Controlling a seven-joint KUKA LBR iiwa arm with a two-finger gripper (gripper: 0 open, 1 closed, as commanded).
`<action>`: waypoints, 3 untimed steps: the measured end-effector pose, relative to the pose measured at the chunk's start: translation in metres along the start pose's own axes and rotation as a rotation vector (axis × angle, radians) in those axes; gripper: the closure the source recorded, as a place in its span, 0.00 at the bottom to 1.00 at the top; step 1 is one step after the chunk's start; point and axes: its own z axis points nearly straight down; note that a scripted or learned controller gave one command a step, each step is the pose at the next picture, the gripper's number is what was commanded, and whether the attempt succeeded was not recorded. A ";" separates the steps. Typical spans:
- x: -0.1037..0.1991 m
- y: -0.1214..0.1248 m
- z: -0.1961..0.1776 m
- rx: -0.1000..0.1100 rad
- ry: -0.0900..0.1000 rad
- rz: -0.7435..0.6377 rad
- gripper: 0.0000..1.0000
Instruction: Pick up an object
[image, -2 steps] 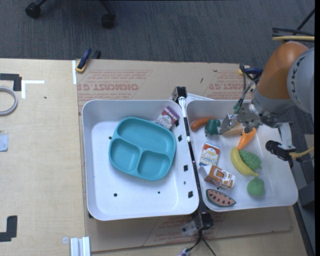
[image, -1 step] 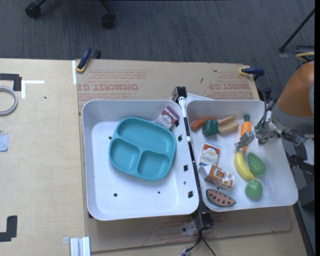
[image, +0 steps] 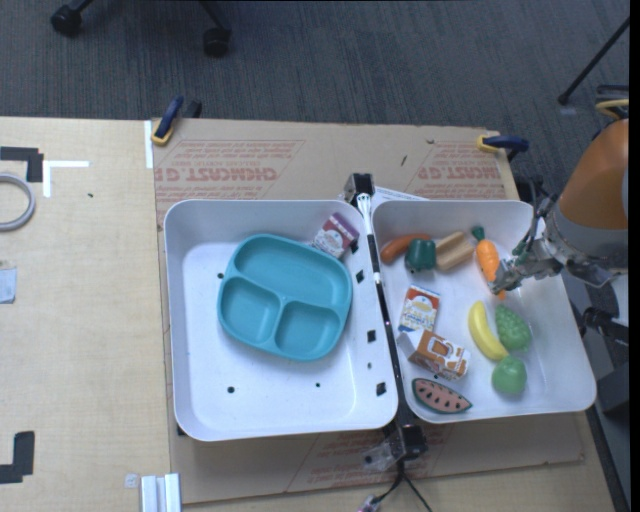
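So there are two shallow white bins sitting side by side on a sheet of cardboard (image: 300, 160) on the table (image: 80, 330).

The left bin (image: 200, 400) holds a teal divided plate (image: 285, 297), three compartments, lying flat around the middle. Up at the far right corner of that bin there's a small printed packet (image: 335, 235), just off the plate's edge.

The right bin (image: 560, 385) is the busy one. Along the far side: a reddish sausage-looking piece (image: 400, 246), a dark green block (image: 421, 256) touching it, a tan bread-like piece (image: 455, 250) just beside that, and an orange carrot (image: 486, 261). In the middle sits a small carton (image: 419, 309) with an orange and white box (image: 441, 354) right below it. To the right of those a yellow banana (image: 486, 331) lies next to a bumpy green vegetable (image: 513, 328), and a smooth green round fruit (image: 509, 376) sits nearer the front. A watermelon slice (image: 441, 396) is at the front left corner of that bin.

The gripper (image: 505, 281) comes in from the right and hangs low over the right bin, its tip just beside the carrot's near end and above the banana. The view is too small and blurry to say whether the jaws are apart or together, and nothing can be made out between them.
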 end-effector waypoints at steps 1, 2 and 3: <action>0.000 0.000 0.000 -0.001 0.000 0.000 0.00; -0.001 0.001 -0.011 -0.003 -0.002 0.001 1.00; 0.000 0.001 -0.011 -0.003 -0.002 0.001 0.00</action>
